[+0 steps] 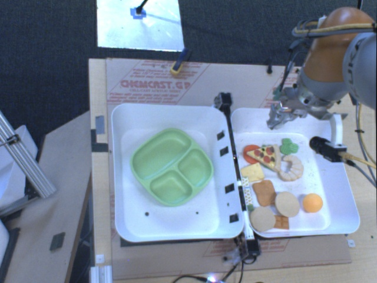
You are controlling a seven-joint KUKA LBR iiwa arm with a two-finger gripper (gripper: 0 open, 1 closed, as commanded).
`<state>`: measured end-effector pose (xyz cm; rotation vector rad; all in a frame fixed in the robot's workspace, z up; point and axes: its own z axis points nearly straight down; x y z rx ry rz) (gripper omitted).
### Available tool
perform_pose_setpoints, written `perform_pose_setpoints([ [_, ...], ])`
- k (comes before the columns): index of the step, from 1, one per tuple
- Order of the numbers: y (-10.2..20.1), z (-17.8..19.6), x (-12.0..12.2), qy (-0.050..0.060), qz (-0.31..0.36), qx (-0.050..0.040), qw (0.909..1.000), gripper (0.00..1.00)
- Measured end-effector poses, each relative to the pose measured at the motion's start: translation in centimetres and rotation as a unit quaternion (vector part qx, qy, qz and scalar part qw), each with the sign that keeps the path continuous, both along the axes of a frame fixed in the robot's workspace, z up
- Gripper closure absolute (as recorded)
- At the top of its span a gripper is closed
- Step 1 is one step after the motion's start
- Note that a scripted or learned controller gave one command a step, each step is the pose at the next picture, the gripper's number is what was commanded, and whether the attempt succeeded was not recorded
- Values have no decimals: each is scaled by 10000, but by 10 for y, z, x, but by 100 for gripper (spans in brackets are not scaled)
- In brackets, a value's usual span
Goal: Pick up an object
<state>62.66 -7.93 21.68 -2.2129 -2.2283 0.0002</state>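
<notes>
Toys to pick: the right bin (pixel 339 217) has a pile of play food, and any piece could be the one to lift.
Pizza slice (pixel 263 154): red and yellow, near the middle of the right bin, closest to the gripper.
Green piece (pixel 288 145): small, just beside the pizza slice, toward the back.
Shrimp (pixel 290 168): pale and curled, touching the pizza slice's side.
Yellow square (pixel 253 173): flat, just in front of the pizza slice.
Orange ball (pixel 313 203): round, near the front right of the bin, apart from the rest.
Tan rounds (pixel 275 211): flat cookie-like pieces at the front of the bin.
Gripper (pixel 280 118): it hangs over the back of the right bin, above bare white floor, near the pizza slice but not touching it. Nothing is between its fingers. I cannot tell how they are set.
Arm (pixel 336 46): grey and orange, reaching in from the right.
Left bin (pixel 126 217): holds a green tray (pixel 171 167) with three parts.
How far along: nothing is picked up yet. The reach down, the grab and the lift are all left, I think.
</notes>
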Motion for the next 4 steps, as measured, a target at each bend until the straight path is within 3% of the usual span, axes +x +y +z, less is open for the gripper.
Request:
perform_pose_setpoints([
  [4, 174, 17, -103, 0, 10, 7, 10000, 100],
])
